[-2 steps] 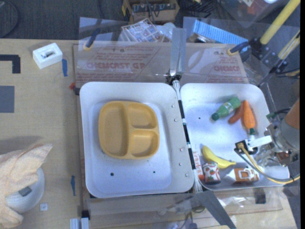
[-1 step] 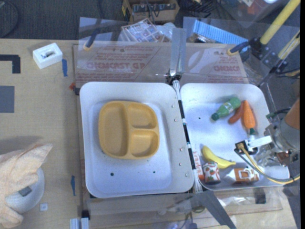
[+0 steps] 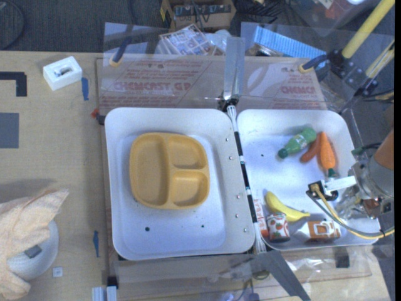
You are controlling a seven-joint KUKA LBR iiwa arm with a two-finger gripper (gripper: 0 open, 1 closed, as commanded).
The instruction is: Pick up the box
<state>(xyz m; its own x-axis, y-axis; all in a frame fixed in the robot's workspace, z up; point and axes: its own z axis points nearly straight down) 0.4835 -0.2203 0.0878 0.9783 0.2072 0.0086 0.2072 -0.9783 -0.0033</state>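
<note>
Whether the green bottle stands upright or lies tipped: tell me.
Tipped. The green bottle lies on its side on the floor of the right bin, its length slanting across, beside the carrot.

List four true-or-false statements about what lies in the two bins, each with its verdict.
1. The yellow tray lies in the left bin. True.
2. The banana lies on the tray. False: it lies in the right bin.
3. The green bottle lies beside the carrot. True.
4. The box sits at the far end of its bin, by the bottle. False: it sits at the near edge, by the banana.
</note>
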